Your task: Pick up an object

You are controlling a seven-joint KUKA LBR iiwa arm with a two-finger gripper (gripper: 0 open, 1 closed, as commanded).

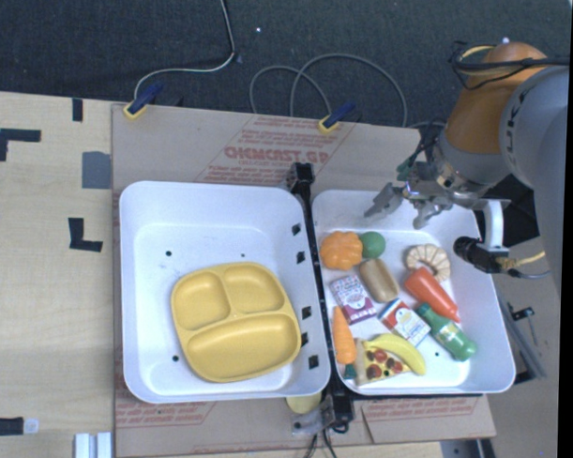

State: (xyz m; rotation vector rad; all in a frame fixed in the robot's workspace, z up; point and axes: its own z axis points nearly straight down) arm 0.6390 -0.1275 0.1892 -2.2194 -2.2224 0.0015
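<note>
- End effector [406, 209] hangs over back edge of right bin [492, 381], fingers spread apart, nothing between them.
- Right bin holds the toys, all lying twd front/left of the end effector: orange pumpkin [341, 250] w/ green ball [372, 243] touching it, brown roll [379, 279], shell-like pastry [428, 258], big carrot [432, 293], green bottle [446, 333], banana [396, 351], small carrot [344, 336], pink packet [352, 295].
- Nearest candidates, my guess: green ball & pumpkin, just below-left of the fingers; pastry about as near, below-right.
- Long axes: big carrot & bottle run diag, upper-left to lower-right; brown roll similar; small carrot roughly front-back.
- Ball is round, so finger angle matters little; likely the easiest pick, but pumpkin crowds it on the left.
- Left bin [142, 209] has only a yellow divided tray [235, 319], well apart from the arm.
</note>
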